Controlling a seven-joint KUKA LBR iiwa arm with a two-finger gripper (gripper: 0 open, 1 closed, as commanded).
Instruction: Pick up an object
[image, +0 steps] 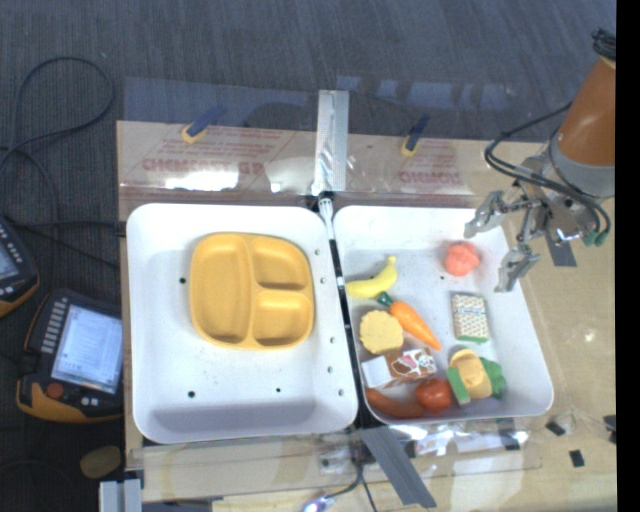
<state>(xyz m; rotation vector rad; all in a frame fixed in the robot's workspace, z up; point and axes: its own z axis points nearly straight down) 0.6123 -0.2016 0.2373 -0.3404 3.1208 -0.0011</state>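
hovering at the right bin's (540, 340) upper right corner, over its rim: claw (506, 243), fingers spread wide, gripping nothing. lying well inside that bin: carrot (413, 322), long axis running diagonally, green top pointing up-left toward the banana (372, 281), tip pointing down-right. sitting nearest the claw: pink ball (461, 258) (round, no axis to speak of). resting below it: cracker packet (469, 316), long axis near vertical. occupying the left bin (160, 400): yellow divided tray (251, 289).
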